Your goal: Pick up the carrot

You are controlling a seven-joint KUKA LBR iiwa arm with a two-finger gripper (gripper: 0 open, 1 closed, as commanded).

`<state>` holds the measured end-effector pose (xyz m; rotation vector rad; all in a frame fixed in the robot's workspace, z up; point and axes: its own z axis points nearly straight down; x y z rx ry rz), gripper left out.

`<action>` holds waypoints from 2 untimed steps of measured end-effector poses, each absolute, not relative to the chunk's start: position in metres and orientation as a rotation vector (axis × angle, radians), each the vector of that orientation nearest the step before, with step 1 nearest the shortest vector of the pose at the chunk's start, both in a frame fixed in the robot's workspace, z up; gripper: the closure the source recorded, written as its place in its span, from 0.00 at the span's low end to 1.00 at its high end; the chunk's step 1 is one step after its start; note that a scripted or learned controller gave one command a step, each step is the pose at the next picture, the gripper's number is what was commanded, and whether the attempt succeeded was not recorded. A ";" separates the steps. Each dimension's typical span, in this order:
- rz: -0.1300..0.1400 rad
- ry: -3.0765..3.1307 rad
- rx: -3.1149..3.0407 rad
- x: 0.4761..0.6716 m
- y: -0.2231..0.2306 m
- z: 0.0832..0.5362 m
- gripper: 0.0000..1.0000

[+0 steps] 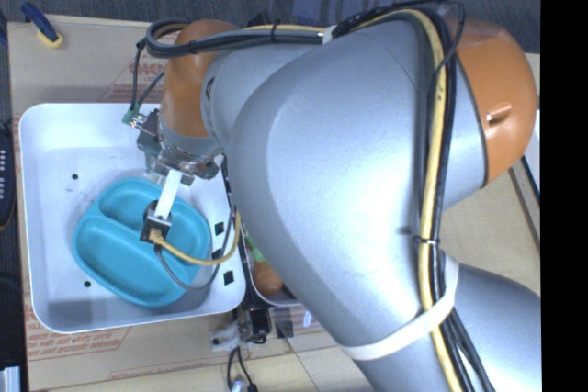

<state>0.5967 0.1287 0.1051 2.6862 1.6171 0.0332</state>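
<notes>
A small orange piece with a green end, likely the carrot (266,278), peeks out from under the arm near the left wall of the right bin (276,296); most of it is hidden. My gripper (158,151) hangs over the upper middle of the left bin (46,197), just above a blue two-part dish (119,243). The wrist and the arm's large grey body cover the gripper's end. Nothing can be seen held in it.
The blue dish fills the lower middle of the left bin. The arm covers nearly all of the right bin. A blue-and-yellow clamp (41,25) lies on the bench at the top left, and a dark object (5,179) sits at the left edge.
</notes>
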 end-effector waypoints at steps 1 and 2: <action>0.007 1.363 2.830 0.580 0.108 0.294 1.00; -0.019 1.185 2.914 0.603 0.202 0.269 1.00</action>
